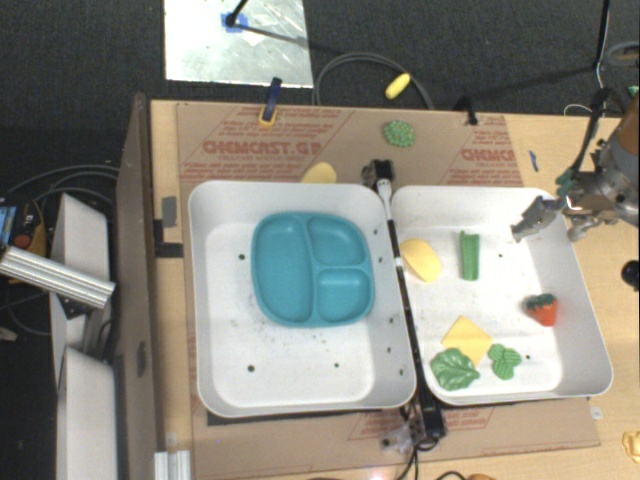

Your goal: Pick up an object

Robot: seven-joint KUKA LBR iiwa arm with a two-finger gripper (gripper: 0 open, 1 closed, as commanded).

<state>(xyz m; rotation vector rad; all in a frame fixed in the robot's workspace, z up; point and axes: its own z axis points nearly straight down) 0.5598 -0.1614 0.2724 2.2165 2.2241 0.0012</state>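
Note:
The right bin (pixel 570 268) holds several small items: a pale yellow lemon-like piece (pixel 421 260), an upright green stick (pixel 469 255), a red fruit with a green top (pixel 542 309), a yellow wedge (pixel 467 336), a leafy green piece (pixel 455 369) and a smaller green piece (pixel 505 360). My gripper (pixel 556 222) hangs over the bin's far right part, above and to the right of the green stick. It is open, with nothing between its fingers (pixel 530 218).
A teal divided plate (pixel 312 268) lies in the left bin (pixel 215 268). On the cardboard behind the bins sit a yellow piece (pixel 320 174), a green knobbly ball (pixel 399 133) and a clamp (pixel 379 176) at the bins' junction. Cables run along the back.

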